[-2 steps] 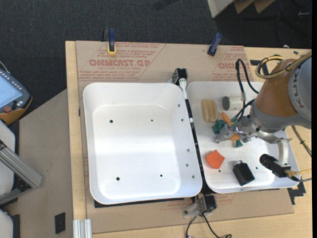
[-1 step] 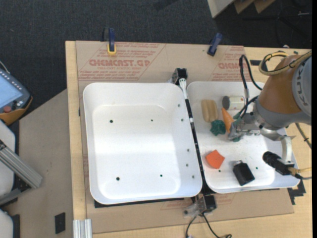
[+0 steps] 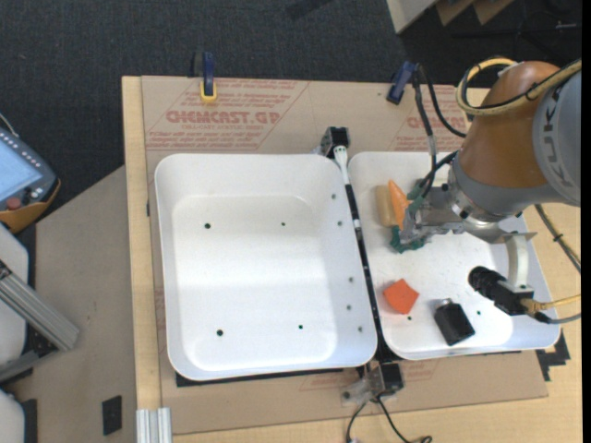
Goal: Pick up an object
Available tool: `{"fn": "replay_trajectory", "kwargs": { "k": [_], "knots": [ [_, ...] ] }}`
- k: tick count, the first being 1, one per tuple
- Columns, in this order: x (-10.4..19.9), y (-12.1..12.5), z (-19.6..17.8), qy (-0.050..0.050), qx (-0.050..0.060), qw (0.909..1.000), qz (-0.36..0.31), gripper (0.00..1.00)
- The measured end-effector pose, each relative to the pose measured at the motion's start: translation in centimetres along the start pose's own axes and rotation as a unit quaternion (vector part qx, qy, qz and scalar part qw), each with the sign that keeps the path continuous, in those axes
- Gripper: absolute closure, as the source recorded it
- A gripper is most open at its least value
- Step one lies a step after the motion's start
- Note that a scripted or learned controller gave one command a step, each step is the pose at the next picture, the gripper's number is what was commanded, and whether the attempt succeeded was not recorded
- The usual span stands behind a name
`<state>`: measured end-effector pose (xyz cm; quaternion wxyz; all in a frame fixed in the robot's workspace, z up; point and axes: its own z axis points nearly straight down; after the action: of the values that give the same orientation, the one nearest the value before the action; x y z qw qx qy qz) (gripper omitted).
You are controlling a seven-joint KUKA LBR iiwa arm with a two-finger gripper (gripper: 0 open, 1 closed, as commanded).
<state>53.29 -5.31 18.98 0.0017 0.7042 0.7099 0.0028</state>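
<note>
Arm (image 3: 506, 150) reaches in from the right over the R bin (image 3: 432, 273). End effector (image 3: 420, 221) is low in the upper-left part of that bin, near the divider w/ the L bin (image 3: 259, 275). Open or closed: cannot tell, the wrist body hides it from this angle.

Objs, all in the R bin:
- Green item (image 3: 403, 241): right at the end effector's lower-left edge, touching or nearly so. Partly hidden, small. Long axis and heading not readable. Can't confirm it is gripped.
- Tan-orange piece (image 3: 390, 203): just beside the end effector on its left, twd the divider. Elongated, long axis approx. top-to-bottom in view, slight tilt. Tan side faces the divider, orange side faces the end effector.
- Red block (image 3: 400, 296): below the green item, apart from the end effector, near the divider.
- Black block (image 3: 452, 322): lower right of the red block, near the front rim, set at an angle.

Both bins sit on the counter (image 3: 231, 109).
</note>
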Motion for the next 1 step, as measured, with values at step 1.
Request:
{"fn": "replay_trajectory", "kwargs": {
  "k": [1],
  "knots": [
    [5.88, -0.31, -13.28, 0.000, -0.003, 1.0000, 0.000, 1.00]
  ]
}}
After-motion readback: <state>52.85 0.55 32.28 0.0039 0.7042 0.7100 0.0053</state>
